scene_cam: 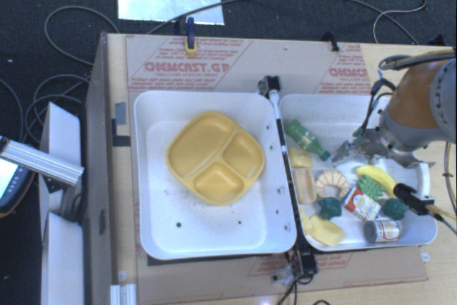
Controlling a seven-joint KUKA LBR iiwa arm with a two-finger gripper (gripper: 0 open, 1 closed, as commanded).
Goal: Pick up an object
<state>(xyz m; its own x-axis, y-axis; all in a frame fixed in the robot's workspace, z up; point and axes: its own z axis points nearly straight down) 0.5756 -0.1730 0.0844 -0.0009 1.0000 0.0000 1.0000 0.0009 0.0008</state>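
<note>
The right bin [335, 107] holds several toy foods. A green bottle [307, 137] lies at its left, with a pale yellow block [300, 158] and a tan bread piece [305, 186] below it. A ridged croissant [332, 182], a banana [378, 178], a green leafy piece [369, 188], a red and white packet [363, 205], two broccoli pieces [328, 208] [394, 208], a can [382, 230] and a yellow piece [325, 231] fill the front. My gripper [345, 151] hangs low over the bin, just right of the bottle and above the croissant. I see nothing in its grasp.
A yellow divided plate [216, 157] lies in the left bin [161, 225]. A black clamp [271, 87] sits on the wall between the bins. The arm [421, 103] covers the right bin's far right corner. Cables run across the dark floor.
</note>
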